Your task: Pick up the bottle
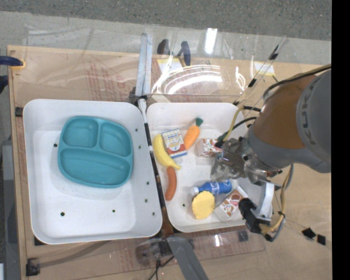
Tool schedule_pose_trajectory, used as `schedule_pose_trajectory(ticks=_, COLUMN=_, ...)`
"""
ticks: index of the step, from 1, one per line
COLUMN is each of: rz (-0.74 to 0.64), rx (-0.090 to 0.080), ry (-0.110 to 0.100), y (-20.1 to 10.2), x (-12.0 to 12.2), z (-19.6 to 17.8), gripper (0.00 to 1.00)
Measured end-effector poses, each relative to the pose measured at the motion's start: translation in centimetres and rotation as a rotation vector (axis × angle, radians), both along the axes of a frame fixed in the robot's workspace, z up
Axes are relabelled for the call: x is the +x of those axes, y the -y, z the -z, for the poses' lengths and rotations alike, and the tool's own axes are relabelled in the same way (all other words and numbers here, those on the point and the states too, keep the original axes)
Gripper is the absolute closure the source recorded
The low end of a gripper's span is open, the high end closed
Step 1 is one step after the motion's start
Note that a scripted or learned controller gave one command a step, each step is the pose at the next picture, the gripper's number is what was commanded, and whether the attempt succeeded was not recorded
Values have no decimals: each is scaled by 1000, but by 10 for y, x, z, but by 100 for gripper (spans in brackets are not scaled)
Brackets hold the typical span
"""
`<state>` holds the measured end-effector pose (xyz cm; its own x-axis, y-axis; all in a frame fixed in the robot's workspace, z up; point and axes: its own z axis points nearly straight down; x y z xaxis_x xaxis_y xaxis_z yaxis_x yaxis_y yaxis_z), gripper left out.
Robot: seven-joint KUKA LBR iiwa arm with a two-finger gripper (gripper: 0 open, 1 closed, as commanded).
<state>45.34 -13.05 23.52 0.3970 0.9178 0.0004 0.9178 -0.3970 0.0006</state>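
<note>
From above, the blue bottle [214, 187] lies on its side in the right bin [163, 212], touching a yellow lemon [202, 205]. The gripper [228, 167] hangs just above it (I cannot tell if its fingers are open). The bottle looks light, smooth and slippery; grab the middle, across its round body.

Bright overhead light, plexiglass glare
</note>
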Motion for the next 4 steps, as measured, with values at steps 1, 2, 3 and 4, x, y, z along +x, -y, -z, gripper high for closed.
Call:
schedule_pose_trajectory(ticks=1, rz=-6, rx=0, ry=1, y=1, x=1, z=-10, gripper=100)
schedule_pose_trajectory(ticks=2, rz=-6, rx=0, ry=1, y=1, x=1, z=-10, gripper=0)
schedule_pose_trajectory(ticks=3, rz=-88, rx=-1, ry=-1, y=50, x=35, z=27, gripper=0)
schedule_pose_trajectory(ticks=4, rz=-126, rx=-9, ry=19, y=89, x=75, z=124, gripper=0)
